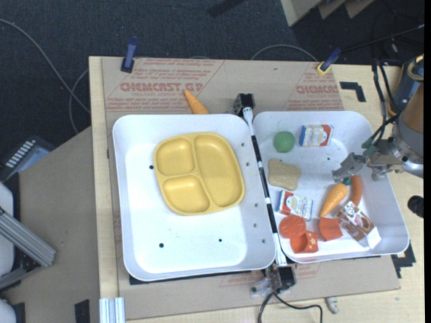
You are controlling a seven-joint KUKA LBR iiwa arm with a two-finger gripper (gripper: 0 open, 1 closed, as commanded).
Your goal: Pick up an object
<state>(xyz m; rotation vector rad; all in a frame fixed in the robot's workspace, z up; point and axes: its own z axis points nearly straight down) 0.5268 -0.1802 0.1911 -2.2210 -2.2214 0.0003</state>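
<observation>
You're looking at the gripper [351, 169] hanging over the right bin [350, 123], coming in from the right edge, with the jaws tilted down toward the pile of toy food. Can't tell if the jaws are spread or pressed together, they're too small and blurred against the bin floor, and nothing is visibly sitting between them.

What could go wrong: things are crowding each other here. The orange carrot [335, 199] is lying touching a thinner red-orange piece [356, 188] beside it, and a brown-and-white wrapper [355, 222] is sitting just below. If the jaws are coming down between the two long pieces you're risking a push instead of a grip, or one piece rolling off the other. The carrot is tapered and lying at a slant, so it could be slipping out. The bin wall is also near on the right, so the arm may be nudging it.

Where the target is: likeliest pick is the carrot or the red-orange piece, both lying just below and slightly left of the jaws, near but apart from them as far as you can judge. Green ball [284, 140], small carton [315, 135] and tan block [283, 173] are sitting well apart to the left. Yellow divided plate [199, 173] is sitting in the left bin [135, 200] on the worktop [101, 113]
</observation>
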